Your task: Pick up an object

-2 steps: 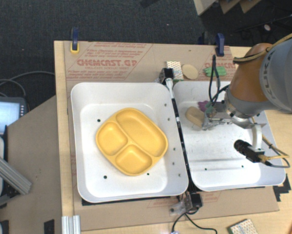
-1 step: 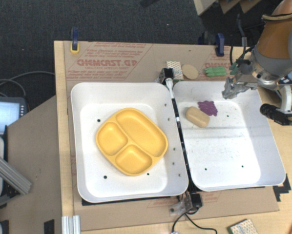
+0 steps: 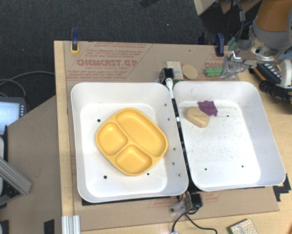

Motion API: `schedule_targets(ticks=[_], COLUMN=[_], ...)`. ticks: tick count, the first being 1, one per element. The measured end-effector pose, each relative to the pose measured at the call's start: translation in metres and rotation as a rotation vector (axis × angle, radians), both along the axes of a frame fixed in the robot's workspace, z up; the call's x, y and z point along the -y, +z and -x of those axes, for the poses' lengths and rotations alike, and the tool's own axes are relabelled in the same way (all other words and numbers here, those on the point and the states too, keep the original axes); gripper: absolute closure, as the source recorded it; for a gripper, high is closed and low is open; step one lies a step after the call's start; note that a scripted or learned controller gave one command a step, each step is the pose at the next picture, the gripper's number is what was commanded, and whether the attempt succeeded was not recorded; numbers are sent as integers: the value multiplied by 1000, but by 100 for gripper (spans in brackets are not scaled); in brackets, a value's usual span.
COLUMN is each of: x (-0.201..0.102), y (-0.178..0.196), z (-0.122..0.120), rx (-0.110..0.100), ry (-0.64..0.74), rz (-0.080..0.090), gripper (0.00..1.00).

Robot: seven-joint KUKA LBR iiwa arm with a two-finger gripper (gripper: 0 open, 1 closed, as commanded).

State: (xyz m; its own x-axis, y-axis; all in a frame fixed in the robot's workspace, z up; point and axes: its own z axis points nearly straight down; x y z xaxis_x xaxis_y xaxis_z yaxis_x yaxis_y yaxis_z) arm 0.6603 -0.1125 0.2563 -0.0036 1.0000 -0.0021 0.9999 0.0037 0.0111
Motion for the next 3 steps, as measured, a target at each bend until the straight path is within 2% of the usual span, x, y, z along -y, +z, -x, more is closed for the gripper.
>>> schedule_targets(ticks=[1, 2, 3], x=[-14, -23, -22], y=[-106, -8, -16], z=[7, -8, 32], rx=[-22, 2, -15], ry=[-2, -1, -6], rz=[-5, 0, -3], gripper=[100, 100, 100])
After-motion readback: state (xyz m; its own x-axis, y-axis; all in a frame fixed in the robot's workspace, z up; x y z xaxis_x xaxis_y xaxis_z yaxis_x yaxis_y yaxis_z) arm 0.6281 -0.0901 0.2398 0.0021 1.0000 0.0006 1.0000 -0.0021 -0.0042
